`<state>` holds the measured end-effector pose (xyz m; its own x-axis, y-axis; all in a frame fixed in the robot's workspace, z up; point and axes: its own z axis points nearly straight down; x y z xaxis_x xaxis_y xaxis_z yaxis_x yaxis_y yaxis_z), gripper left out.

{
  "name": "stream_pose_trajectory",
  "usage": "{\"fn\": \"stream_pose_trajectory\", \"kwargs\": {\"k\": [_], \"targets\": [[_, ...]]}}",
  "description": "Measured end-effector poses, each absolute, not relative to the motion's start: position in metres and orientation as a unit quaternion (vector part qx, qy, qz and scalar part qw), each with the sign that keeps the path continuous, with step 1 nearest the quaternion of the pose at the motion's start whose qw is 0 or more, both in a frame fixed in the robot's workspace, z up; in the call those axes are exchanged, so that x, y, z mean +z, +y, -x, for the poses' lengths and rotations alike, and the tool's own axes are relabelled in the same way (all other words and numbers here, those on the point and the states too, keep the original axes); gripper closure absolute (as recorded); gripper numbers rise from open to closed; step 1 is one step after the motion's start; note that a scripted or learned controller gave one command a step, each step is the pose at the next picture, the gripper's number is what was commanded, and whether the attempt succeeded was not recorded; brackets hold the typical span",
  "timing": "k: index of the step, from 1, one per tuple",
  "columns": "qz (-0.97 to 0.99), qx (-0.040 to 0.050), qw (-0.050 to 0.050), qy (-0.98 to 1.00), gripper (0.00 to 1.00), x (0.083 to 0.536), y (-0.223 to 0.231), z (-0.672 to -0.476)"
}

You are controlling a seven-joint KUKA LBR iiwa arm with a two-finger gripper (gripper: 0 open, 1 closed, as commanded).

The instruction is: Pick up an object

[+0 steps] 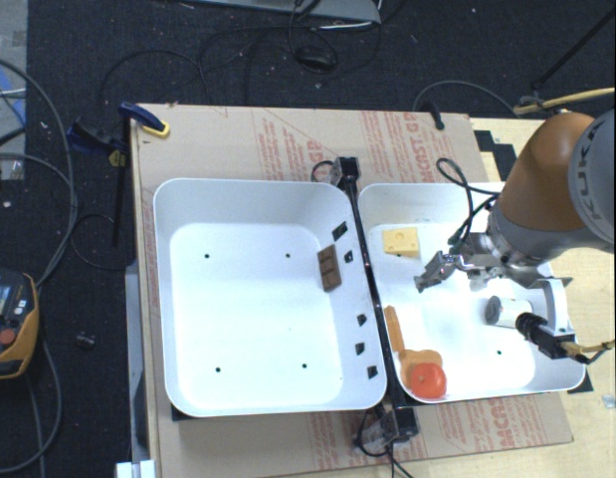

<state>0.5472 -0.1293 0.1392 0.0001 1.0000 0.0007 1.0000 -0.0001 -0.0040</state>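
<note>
My gripper (431, 273) hangs over the middle of the right bin (457, 199), reaching in from the right under the grey and orange arm (551, 182). A yellow cheese wedge (401, 241) lies just up and left of it, apart from it. A red tomato (425, 378) sits in the bin's near left corner on the round end of a tan wooden piece (394, 329) that runs along the left wall. A brown chocolate bar (329, 267) lies in the left bin (188, 207), near its right wall. I see nothing held in the gripper.
The divider between the bins carries small black clips (360, 319). Cables (457, 177) loop over the right bin's far rim. A white and black fitting (512, 315) on the arm hangs low over the right bin's near right part. Cardboard lies under both bins.
</note>
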Motion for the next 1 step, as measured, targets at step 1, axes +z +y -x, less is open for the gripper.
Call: {"fn": "stream_pose_trajectory", "kwargs": {"k": [1], "targets": [[0.707, 0.0010, 0.001, -0.707, 0.00, 0.0902, -0.1290, -0.5464]]}}
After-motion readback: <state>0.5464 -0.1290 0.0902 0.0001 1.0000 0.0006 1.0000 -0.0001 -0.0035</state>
